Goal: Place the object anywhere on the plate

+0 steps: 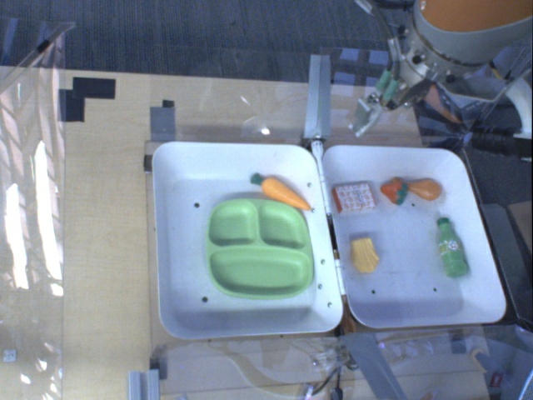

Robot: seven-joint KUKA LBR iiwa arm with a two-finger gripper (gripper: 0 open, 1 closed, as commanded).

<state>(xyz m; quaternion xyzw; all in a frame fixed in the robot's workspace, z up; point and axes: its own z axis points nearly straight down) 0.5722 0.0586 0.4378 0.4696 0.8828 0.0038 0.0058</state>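
A green plate (260, 248) with three compartments lies in the left bin (179, 223). An orange carrot (281, 192) with a green top lies at the plate's upper right edge, its tip touching or just over the rim; it rests mostly on the bin floor. My gripper (366, 117) hangs above the bench behind the bins, near the top of the divider between them. It is well apart from every object, and nothing is seen held in it.
The right bin (475, 298) holds a red-and-white checked waffle (354, 197), an orange-and-red vegetable (410, 190), a yellow piece (364, 254) and a green bottle (450, 246). A metal post (317, 98) stands behind the bins, beside the gripper.
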